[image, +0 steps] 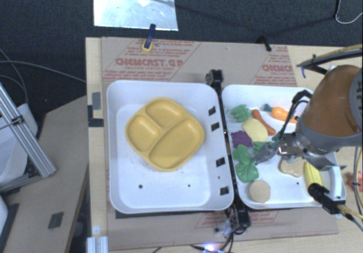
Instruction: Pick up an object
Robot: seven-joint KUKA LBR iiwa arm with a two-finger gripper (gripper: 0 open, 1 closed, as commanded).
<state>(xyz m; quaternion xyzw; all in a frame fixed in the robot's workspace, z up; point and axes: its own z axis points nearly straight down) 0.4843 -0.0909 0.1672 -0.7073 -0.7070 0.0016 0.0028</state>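
Note:
The right bin (283, 199) holds several toy foods. A yellow lemon-like piece (255, 129) lies by purple grapes (241, 139), with a green leafy piece (245, 165) below them. A beige round piece (260, 190) sits near the front wall. Toast (292, 167) and a corn cob (312, 173) lie partly under the arm. A carrot (262, 121), an orange piece (279, 113) and a green sprig (240, 113) lie at the back. My gripper (265, 153) is low in this bin, just right of the grapes and leafy piece, touching or just above a small green bit.
The left bin (122, 189) bears a yellow three-part plate (164, 134). A black hinge strip (225, 144) divides the bins. The arm's orange-banded body (332, 113) covers the right bin's right side. A cable (289, 113) loops over the back of that bin.

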